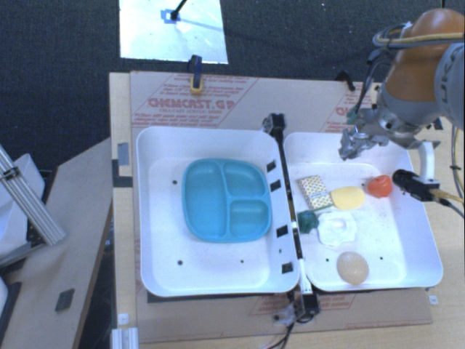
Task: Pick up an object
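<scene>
My gripper (pixel 352 145) hangs over the far part of the right bin (pixel 418 267), above bare white floor. Nothing shows between its fingers. Several small things lie nearer the front of that bin: a checkered yellow packet (pixel 313 190), a yellow oval piece (pixel 348 198), an orange-red piece (pixel 378 187), a dark green piece (pixel 308 221), a white lumpy piece (pixel 337 227) and a tan egg-shaped thing (pixel 352 267). The orange-red piece is the closest to the gripper, a little to its front right.
A blue divided plate (pixel 226 199) lies in the left bin (pixel 156 267). A black divider (pixel 285 195) runs between the two bins. A yellow-and-black clamp (pixel 195 75) stands on the board behind the bins.
</scene>
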Action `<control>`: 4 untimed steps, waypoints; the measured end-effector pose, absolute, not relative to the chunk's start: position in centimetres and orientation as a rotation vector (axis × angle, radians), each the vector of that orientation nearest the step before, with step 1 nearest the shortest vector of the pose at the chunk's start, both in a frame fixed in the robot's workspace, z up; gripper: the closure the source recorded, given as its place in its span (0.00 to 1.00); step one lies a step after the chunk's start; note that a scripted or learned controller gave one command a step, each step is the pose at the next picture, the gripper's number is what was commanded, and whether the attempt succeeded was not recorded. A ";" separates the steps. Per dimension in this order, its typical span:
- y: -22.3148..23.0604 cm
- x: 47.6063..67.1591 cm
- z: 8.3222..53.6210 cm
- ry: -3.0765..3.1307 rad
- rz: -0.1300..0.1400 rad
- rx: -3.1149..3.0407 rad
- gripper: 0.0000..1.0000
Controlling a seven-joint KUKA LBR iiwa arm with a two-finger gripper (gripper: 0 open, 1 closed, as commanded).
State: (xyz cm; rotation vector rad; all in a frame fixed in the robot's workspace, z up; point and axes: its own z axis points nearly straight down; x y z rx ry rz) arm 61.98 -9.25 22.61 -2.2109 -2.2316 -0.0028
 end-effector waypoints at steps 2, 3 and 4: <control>0.2 56.9 21.8 -2.229 0.001 -2.211 1.00; 4.9 54.2 22.2 -2.230 -0.001 -2.210 1.00; 10.0 52.7 23.3 -2.231 -0.003 -2.212 1.00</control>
